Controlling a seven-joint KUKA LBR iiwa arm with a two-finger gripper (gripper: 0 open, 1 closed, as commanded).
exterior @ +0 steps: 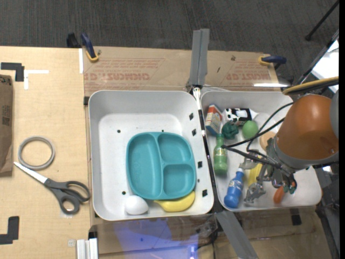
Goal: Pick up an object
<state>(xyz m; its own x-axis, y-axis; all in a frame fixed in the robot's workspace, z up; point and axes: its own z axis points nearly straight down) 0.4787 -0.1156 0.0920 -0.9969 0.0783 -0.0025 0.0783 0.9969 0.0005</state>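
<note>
My gripper [254, 192] hangs low in the right bin [304, 201], near its front wall, under the arm's orange band [307, 129]. Just to its left lies a blue bottle [234, 191], and a yellow object [253, 173] sits right behind it. A small orange item [278, 194] lies to its right. Farther back in the same bin are a green bottle [220, 158], a green ball [249, 128], a dark green toy [230, 129] and a black-and-white item [237, 114]. The arm hides the bin's right part.
The left bin [105, 144] holds a teal divided plate [160, 164], a white egg [136, 204] and a yellow banana [178, 203]. On the bench at the left lie scissors [59, 188] and a tape ring [36, 151].
</note>
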